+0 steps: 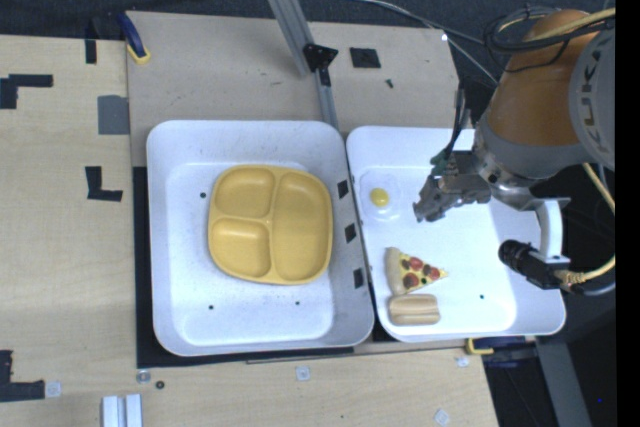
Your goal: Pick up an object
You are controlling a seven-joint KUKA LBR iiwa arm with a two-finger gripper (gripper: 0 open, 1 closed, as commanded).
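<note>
The arm reached in from the right over the right bin (500, 315), and its pincer (432, 205) hung low above the bin's far-left part. Whether the pincer was released or clenched could not be told from this slanted view; nothing showed between its tips.

Three candidates lay in that bin. A small yellow piece (379, 198) sat just left of the pincer, near the bin's left wall. Nearer the camera lay a toy pizza slice (412, 270), and just beyond it towards the near rim a tan bun-shaped piece (413, 310), the two almost touching. The left bin (180, 315) held a yellow divided plate (270, 223), well apart from the arm.

The yellow piece looked like the closest target. To take it well, the pincer would probably need to shift left until centred over it, then descend straight, with the tips straddling it and clear of the bin wall. Being small and rounded, it could roll or squirt aside if caught off-centre, so a slow, square closing seemed wise. The pizza slice, flat against the floor, looked harder to get under; the bun seemed a fair second choice.
</note>
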